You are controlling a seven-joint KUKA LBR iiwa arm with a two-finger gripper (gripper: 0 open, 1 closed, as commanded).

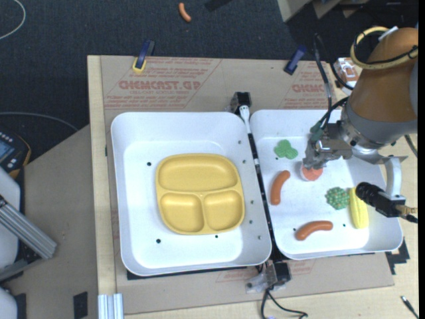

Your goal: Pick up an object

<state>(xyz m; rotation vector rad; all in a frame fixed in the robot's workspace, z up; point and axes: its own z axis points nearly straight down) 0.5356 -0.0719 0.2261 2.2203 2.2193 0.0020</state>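
Arm reaching in from right, end effector point(315, 159) low over a red piece point(311, 173) in right bin point(378, 241); grip state unclear. Left bin point(133, 178): yellow divided tray point(199, 193). Right bin: two sausages point(279, 187), green pieces, corn point(358, 211).

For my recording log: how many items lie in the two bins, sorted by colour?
Green: 2, a leafy piece and a broccoli
Orange-red: 3, two sausages and a small piece under the pincer
Yellow: 2, a divided plate and a corn cob
Total: 7
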